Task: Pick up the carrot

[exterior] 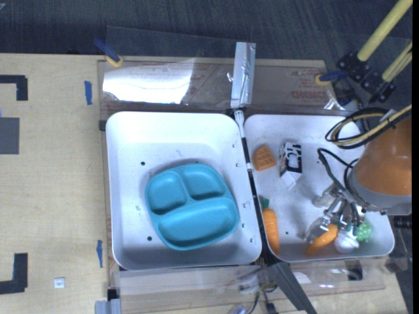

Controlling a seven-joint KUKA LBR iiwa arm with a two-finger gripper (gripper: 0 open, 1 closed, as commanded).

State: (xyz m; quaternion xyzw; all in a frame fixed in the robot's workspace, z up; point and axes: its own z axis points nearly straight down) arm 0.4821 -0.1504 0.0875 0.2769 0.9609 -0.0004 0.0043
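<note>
The carrot (270,228), orange with a green top, lies along the left wall of the right bin (308,133), pointing toward the front edge. My gripper (329,227) is low over the front right part of that bin, well to the right of the carrot. A second orange piece (322,242) sits directly at the gripper's tip, touching or almost touching it. The arm's orange band (389,169) hangs above, at the view's right.
A blue divided plate (191,205) rests in the left bin (124,175). The right bin also has a tan waffle-like piece (264,157), a black and white packet (291,158), a white item (346,242) and a green piece (363,230) beside the gripper. Black cables (340,162) trail over the bin.
</note>
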